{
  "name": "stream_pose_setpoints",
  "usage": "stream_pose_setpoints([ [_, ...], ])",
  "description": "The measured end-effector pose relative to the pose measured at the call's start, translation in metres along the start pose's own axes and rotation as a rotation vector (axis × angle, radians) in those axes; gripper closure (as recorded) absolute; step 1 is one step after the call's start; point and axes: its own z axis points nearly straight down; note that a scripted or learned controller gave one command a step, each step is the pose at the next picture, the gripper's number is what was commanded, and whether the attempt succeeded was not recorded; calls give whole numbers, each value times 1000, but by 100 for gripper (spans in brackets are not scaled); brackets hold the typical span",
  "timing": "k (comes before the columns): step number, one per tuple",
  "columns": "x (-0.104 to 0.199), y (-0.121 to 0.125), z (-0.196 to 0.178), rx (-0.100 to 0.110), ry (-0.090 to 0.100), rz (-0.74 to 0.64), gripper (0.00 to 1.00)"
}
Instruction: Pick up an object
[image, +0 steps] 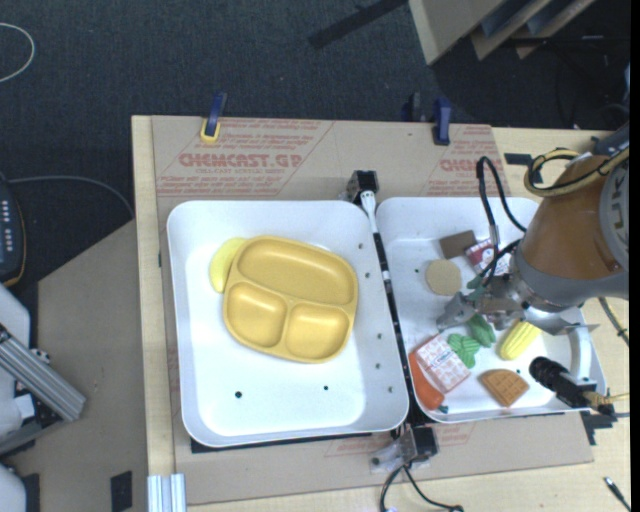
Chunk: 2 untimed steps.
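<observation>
**My pincer was down in the right bin, among the toy food**

I reached in from the right. My pincer (478, 303) hung low over the right bin (400, 225), just above the green toy (470, 343). I could not tell how my pincer stood, because my own arm (565, 245) covered most of it. Nothing showed between its tips.

The right bin held many small things close together. The green toy lay in the middle, touching a yellow corn toy (518, 338) on its right. A red and white packet (440, 362) lay near the front, on the left. A brown cracker toy (503, 386) lay beside it, near the front edge. A round tan disc (443, 276) and a dark brown block (458, 243) lay farther back.

The left bin (190, 330) held a big yellow tray (290, 297) with three hollows.

I guessed the green toy was light, hard plastic, a bit smooth and bumpy. It would not break. I thought the best hold was across its thin middle, squeezing from both sides. The corn sat so close that it might get pushed or pinched too.
</observation>
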Motion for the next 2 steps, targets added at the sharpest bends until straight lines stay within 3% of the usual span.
stream_pose_setpoints([
  [1,0,2,34,-6,-2,0,0],
  [2,-3,5,19,-19,-10,4,100],
])
